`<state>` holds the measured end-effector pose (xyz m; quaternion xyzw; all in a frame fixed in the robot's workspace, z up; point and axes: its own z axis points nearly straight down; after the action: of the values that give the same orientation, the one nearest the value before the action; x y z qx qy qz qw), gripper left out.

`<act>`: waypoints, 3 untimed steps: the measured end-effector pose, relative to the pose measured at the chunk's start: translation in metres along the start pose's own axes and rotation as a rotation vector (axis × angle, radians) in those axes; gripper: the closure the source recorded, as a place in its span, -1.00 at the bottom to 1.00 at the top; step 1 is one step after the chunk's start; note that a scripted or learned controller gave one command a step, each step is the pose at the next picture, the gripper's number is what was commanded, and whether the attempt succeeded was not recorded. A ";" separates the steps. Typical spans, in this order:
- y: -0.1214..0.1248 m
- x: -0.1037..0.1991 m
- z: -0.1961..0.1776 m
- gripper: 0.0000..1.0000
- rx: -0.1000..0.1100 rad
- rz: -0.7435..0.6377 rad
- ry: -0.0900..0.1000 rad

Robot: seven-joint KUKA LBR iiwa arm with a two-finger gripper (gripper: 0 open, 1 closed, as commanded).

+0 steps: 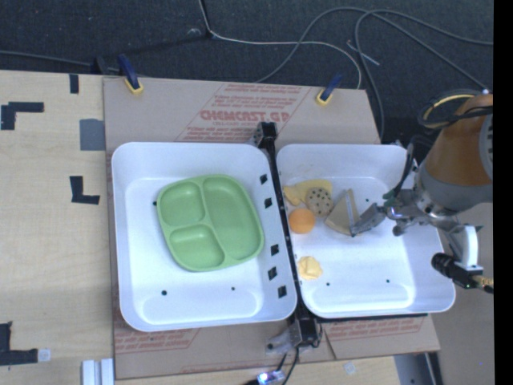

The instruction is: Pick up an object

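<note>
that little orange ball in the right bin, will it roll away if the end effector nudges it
Probably. The orange ball looks round and smooth, so a side nudge would likely send it rolling. The yellow piece beside it and the bin wall close by may stop it soon. It looks small, so likely light.

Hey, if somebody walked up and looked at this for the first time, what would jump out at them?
Probably the green divided plate, which takes up much of the left bin. Next, the small cluster at the left side of the right bin: an orange ball, a yellow holed piece just above it, and a small yellow lump lower down. The arm's hand reaches in from the right toward a tan wedge.
</note>
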<state>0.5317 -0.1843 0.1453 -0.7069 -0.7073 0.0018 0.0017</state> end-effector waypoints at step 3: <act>-0.001 -0.014 -0.018 1.00 -0.007 0.000 0.000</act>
<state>0.5307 -0.1982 0.1631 -0.7069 -0.7073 -0.0004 -0.0009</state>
